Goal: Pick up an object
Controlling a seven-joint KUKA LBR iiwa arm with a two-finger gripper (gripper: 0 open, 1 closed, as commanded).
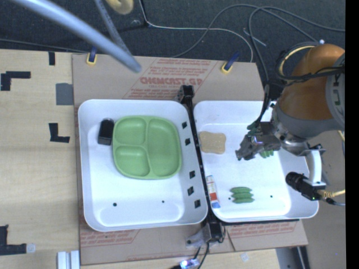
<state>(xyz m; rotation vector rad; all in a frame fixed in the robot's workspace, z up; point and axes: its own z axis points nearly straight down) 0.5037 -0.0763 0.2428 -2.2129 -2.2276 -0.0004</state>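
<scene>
My gripper [245, 150] hangs over the middle of the right bin [280, 209], reaching in from the right. A tan flat piece [212, 142] lies just left of it, a short gap away. A small green object [268, 152] shows right beside the gripper on its right side, partly hidden under the wrist. A green pea pod [241, 194] lies near the bin's front, below the gripper. A small red and white tube [211, 189] rests against the bin's left wall.
The left bin [95, 206] holds a green divided plate [147, 147] and a small black block [105, 131] at the plate's left. A black clip rail [193, 150] runs between the bins. Cables trail across the dark floor behind.
</scene>
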